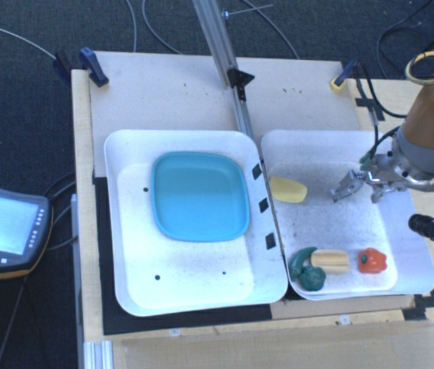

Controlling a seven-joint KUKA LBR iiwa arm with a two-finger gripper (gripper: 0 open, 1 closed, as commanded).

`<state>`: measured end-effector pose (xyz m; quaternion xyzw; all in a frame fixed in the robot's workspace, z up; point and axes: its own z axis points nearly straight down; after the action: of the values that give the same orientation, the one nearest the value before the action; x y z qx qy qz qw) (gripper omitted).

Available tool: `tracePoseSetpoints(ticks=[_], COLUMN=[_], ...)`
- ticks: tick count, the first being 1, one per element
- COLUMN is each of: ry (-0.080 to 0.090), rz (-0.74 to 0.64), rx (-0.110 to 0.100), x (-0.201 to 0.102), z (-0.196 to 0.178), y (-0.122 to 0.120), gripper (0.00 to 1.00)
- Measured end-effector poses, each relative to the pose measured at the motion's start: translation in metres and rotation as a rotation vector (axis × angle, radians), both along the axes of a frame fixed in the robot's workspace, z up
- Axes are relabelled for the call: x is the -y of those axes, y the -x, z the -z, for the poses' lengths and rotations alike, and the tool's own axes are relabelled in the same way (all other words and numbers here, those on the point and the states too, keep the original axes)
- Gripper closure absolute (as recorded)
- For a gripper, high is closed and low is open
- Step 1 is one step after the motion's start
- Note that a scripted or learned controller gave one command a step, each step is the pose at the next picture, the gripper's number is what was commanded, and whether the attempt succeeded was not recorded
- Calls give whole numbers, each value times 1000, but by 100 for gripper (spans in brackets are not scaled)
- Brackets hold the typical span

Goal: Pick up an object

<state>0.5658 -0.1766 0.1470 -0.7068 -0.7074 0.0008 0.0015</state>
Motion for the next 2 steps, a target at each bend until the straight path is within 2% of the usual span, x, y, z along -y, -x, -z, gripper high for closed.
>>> tracePoseSetpoints(ticks=[1, 2], ry=[0, 1], rz=[0, 0], rx=[0, 5], x=[0, 0], z=[52, 39], y=[1, -1], gripper=[0, 100])
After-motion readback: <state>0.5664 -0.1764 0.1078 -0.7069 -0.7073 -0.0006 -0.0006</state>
